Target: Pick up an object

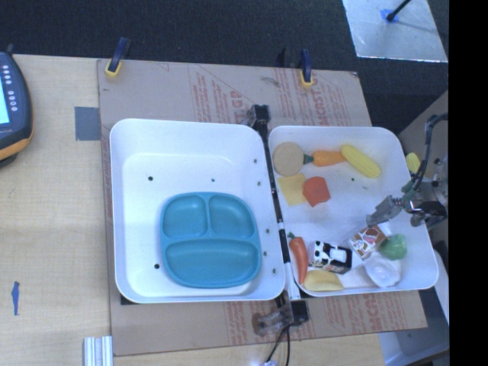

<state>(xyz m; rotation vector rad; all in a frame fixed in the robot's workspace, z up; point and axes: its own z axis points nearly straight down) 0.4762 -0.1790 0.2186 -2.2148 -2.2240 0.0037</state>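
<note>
A blue divided plate [210,240] lies in the left bin [130,139]; a handheld pendant [11,105] rests far left.

We look down at a slant from one fixed camera above the bench [61,204], far enough back to take in both white bins: left bin [130,139], right bin [396,139].

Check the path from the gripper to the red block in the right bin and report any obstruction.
Nothing visible blocks it. The gripper hangs over bare floor of the right bin, and the red block lies to its left across open white surface. The yellow corn lies farther back, off the line.
</note>
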